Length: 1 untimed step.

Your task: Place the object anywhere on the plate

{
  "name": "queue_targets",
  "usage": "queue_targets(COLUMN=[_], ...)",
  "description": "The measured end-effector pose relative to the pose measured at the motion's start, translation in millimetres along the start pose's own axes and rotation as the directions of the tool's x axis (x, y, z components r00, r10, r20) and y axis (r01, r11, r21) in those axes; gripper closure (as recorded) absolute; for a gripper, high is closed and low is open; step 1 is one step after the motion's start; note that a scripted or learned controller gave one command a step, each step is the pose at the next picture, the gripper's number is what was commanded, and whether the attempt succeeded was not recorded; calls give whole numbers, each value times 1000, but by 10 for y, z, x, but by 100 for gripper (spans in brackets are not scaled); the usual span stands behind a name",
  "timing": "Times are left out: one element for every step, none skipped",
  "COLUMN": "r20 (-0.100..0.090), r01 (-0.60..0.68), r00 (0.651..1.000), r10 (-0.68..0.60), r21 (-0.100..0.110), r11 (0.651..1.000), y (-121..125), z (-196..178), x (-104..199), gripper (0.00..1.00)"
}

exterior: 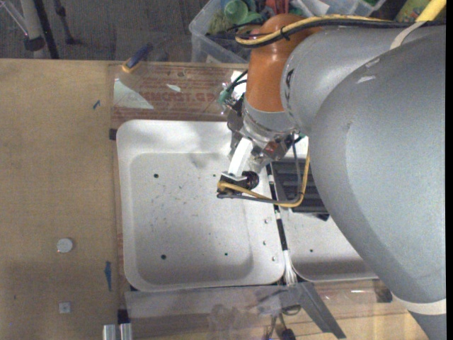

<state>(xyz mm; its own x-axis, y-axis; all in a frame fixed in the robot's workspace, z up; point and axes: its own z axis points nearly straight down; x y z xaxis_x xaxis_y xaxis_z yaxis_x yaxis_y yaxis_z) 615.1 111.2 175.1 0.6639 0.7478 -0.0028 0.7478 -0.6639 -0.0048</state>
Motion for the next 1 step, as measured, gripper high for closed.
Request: queue_targets(r20=[-5], r01=[-211], r00=[978], r10=[211], r21=[-4], r11=[978], y=[-702], z=[-436], x=[545], gripper=[100])
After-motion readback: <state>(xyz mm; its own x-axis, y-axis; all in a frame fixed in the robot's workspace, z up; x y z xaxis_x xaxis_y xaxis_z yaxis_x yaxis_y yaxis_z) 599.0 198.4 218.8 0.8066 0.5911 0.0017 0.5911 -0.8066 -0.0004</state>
